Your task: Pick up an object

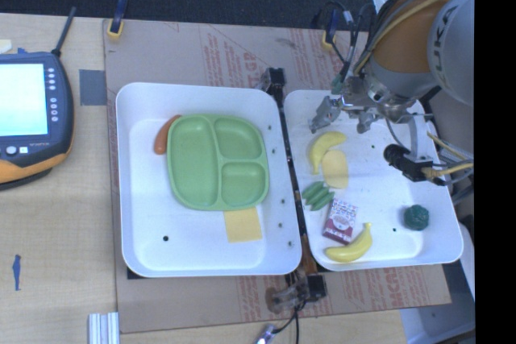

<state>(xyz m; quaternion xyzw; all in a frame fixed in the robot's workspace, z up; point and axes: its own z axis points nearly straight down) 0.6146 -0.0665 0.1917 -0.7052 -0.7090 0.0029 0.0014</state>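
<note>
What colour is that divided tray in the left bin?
Light green: the three-compartment plastic tray shows best in the overhead camera view.

2 white bins: left bin (137, 173), right bin (387, 250). 1 green tray (216, 162), 3 compartments. 1 yellow square (243, 225). 1 orange item (164, 137), mostly hidden under tray. 2 bananas: upper banana (326, 145), lower banana (351, 247). 1 pale yellow piece (335, 169). 1 green pod cluster (317, 196). 1 red-white packet (342, 221). 1 dark green ball (416, 217). 1 arm (419, 28). 1 pendant (28, 113). 2 clamps: left clamp (117, 20), right clamp (330, 30).
</note>
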